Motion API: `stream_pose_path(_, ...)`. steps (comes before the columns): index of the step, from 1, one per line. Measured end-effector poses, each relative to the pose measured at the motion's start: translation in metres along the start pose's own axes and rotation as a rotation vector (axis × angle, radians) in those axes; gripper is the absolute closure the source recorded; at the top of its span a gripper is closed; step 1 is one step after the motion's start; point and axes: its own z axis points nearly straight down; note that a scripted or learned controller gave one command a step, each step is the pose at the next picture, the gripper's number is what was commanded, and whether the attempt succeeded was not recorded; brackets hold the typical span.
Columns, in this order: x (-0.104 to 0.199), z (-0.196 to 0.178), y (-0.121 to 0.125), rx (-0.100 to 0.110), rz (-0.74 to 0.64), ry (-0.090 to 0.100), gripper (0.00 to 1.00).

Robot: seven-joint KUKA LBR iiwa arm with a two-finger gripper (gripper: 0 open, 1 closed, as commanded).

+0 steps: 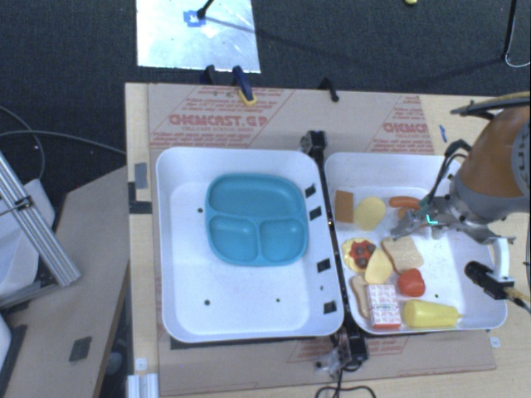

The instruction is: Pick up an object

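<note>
Two shallow white bins sit side by side on the bench. The left bin [178,247] holds a blue divided tray [255,220] lying flat near its middle, with bare white floor around it on all sides and the widest open strip along the near edge.

The right bin [465,305] is crowded toward its left half. Against the wall shared by the bins lie a brown block [343,206] and a round yellow piece [370,212]; a red sausage [404,202] lies just beyond them. Below come a small pizza slice [358,253], a pale yellow wedge [379,266] touching it, a slice of bread [403,253], a red tomato-like piece [411,283], a red-and-white carton [382,305] and a yellow pepper-shaped piece [430,313] close to the near rim. The bin's right part is open floor.

The arm [498,164] reaches in from the right, and the gripper [421,220] hangs low between the sausage and the bread, near both. Whether its fingers are spread or closed I cannot tell, and nothing is seen gripped between them
</note>
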Motion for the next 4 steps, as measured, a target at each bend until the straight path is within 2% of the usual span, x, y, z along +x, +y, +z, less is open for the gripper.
stream_pose_path(1,0.018,0.014,-0.076,0.014,0.0,0.003,0.0)
stream_pose_path(2,0.017,0.002,-0.071,0.003,0.0,-0.001,1.0)
stream_pose_path(3,0.017,0.002,-0.072,0.005,0.0,-0.001,0.0)
stream_pose_path(4,0.038,0.014,-0.075,0.011,-0.004,0.003,0.0)
